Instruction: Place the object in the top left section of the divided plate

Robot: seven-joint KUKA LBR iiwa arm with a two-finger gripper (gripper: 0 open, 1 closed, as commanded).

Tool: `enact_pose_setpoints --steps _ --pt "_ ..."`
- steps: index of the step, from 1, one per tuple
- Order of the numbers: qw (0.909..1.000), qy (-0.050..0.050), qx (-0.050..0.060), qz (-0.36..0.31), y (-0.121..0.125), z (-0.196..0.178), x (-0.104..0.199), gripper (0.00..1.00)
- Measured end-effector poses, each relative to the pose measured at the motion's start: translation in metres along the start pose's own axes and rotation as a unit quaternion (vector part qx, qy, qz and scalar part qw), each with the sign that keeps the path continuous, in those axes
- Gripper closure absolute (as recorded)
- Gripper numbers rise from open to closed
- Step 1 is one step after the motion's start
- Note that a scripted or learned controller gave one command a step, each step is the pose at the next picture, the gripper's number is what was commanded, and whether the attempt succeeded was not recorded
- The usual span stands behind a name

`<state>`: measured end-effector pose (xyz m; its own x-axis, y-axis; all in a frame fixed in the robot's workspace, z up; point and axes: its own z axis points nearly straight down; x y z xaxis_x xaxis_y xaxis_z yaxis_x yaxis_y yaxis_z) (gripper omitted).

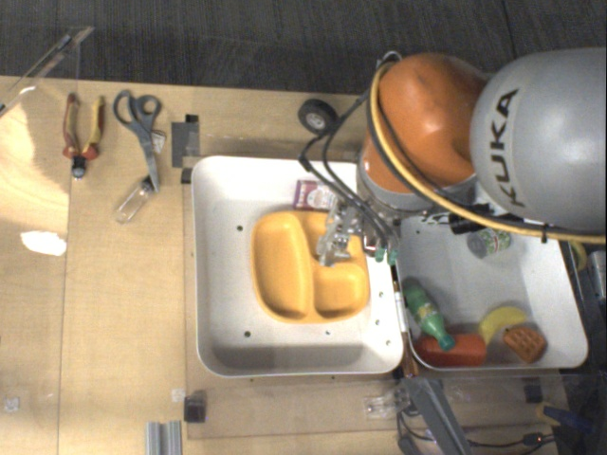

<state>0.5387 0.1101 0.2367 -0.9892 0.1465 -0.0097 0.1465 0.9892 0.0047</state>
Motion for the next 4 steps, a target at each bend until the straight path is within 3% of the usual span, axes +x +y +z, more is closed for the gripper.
enact_pose_setpoints --steps 1,2,3,4 --pt "0.9762 0.001 0.000 -0.217 -0.012 -0.001 0.010 1.00" --pt "0.9694 0.001 -0.001 -0.245 0.028 0.048 -0.012 1.00" --pt "0.9527 0.000 -0.001 -0.304 0.080 0.016 0.004 1.00" --pt "0.8668 0.000 -0.002 -0.499 0.116 -0.012 0.009 1.00"
